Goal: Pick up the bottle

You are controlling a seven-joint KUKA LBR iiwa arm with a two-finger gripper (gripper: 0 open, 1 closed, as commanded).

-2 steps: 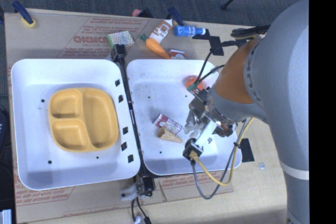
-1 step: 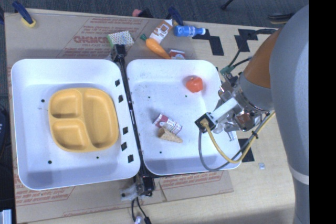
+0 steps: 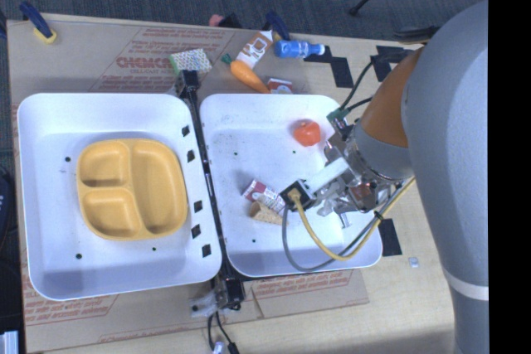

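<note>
A small blue bottle [image 3: 296, 50] lies on its side on the cardboard behind the right bin [image 3: 249, 261], outside it. Beside it to the left lies a white and orange bottle-like container [image 3: 254, 50]. My gripper [image 3: 325, 196] hangs low over the right half of the right bin, well in front of both bottles. A yellow cable loops below it. Just left of the gripper, on the bin floor, rest a red and white packet [image 3: 264, 194] and a tan cone-shaped piece [image 3: 267, 215].
An orange-red ball [image 3: 307, 132] sits at the back of the right bin. A yellow divided plate [image 3: 131, 186] lies in the left bin [image 3: 41, 261]. An orange carrot [image 3: 248, 77] and a small patterned packet [image 3: 192, 60] lie on the cardboard behind the bins.
</note>
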